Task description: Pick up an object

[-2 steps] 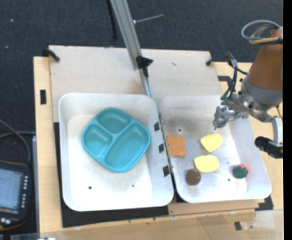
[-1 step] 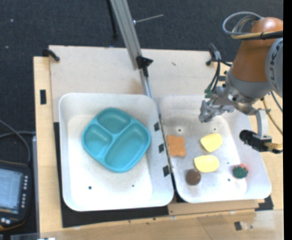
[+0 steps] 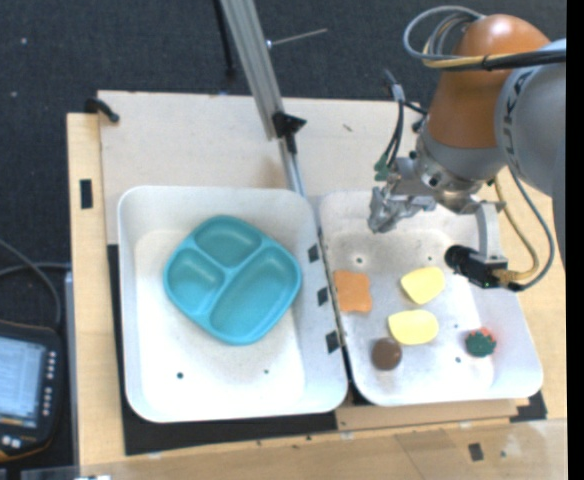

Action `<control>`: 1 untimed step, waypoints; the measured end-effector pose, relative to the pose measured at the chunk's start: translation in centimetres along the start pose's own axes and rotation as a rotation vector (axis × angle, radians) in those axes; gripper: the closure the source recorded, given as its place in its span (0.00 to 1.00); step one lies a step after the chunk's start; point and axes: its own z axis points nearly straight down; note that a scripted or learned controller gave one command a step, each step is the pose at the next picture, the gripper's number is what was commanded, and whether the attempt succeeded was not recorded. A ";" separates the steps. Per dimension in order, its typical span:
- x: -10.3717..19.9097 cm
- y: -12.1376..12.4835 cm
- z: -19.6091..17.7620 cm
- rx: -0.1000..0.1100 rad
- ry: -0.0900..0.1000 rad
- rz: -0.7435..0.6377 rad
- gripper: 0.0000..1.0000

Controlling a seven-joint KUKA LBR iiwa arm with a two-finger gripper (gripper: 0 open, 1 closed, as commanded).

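Camera view: a light wooden bench [image 3: 192, 138] on dark carpet [image 3: 92, 28] carries two white bins, the left bin [image 3: 142, 368] at frame centre-left holding a teal divided plate [image 3: 234, 278], the right bin [image 3: 512, 368] at centre-right holding an orange piece [image 3: 352, 292], two yellow pieces [image 3: 423, 285] [image 3: 413, 326], a brown ball [image 3: 386, 354] and a small green-and-red item [image 3: 481, 343]. The gripper [image 3: 384, 214] hangs over the right bin's upper left corner, above and apart from these objects, with nothing visible between its fingers; whether they are spread or closed cannot be told. A metal rail [image 3: 257, 68] slants down from the top centre, and a pendant screen [image 3: 7, 373] sits at lower left.
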 end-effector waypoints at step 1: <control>5.0 1.7 1.2 0.001 -0.002 0.001 1.00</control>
